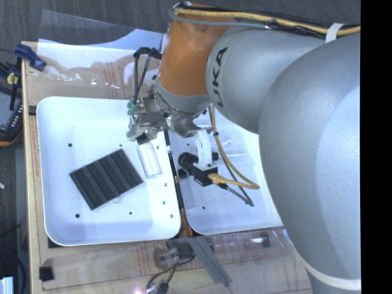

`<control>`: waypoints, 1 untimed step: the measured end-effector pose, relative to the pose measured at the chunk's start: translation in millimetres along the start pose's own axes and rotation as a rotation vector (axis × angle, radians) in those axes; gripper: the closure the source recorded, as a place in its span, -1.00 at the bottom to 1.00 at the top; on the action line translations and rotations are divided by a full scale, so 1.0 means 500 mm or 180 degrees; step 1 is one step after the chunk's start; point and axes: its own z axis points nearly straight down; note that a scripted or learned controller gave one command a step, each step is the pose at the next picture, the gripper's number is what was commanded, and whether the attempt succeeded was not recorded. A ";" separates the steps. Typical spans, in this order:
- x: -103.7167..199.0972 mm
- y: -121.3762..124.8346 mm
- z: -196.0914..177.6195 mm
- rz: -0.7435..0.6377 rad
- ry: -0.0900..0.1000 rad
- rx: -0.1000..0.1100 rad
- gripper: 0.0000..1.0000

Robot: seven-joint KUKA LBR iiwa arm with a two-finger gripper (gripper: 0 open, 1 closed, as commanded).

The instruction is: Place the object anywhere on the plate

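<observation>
Ribbed dark rectangular plate (106,177) flat in left white bin (49,164), jaws (149,155) state unclear, beside plate.

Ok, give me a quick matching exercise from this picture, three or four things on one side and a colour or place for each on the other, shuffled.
Things:
1. ribbed plate
2. left bin
3. band above the wrist
4. clamp

Descriptions:
A. orange
B. blue, at the bench's far left corner
C. dark grey, lying in the left bin
D. white

Pairs: 1-C, 2-D, 3-A, 4-B
</observation>
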 end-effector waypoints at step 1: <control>0.204 -0.150 0.107 -0.0589 -0.0007 -0.0003 1.00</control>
